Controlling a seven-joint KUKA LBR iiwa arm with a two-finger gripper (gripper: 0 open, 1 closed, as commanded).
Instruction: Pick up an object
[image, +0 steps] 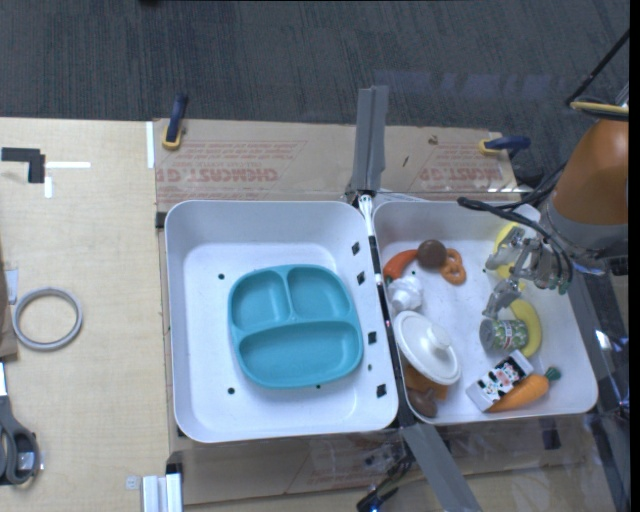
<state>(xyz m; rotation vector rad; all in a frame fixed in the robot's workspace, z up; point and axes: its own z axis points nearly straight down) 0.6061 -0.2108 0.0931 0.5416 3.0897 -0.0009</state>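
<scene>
The right bin (470, 215) holds several small objects. A greenish can (499, 335) lies against a yellow banana (530, 322). Below them sit an orange carrot (523, 391) and a black-and-white box (499, 378). A white lidded bowl (427, 347) is at the bin's left side. A brown ball (432, 253), an orange pretzel ring (454, 268) and a red-orange piece (399, 263) lie at the back. My gripper (502, 278) hangs open just above the can, its fingers (503, 298) apart and nothing between them. A yellow object (505, 238) peeks out behind it.
The left bin (190, 330) holds a blue divided plate (295, 325). A grey divider bar (370, 140) runs between the bins. On the bench to the left lie a grey tape ring (45, 318) and scissors (18, 450).
</scene>
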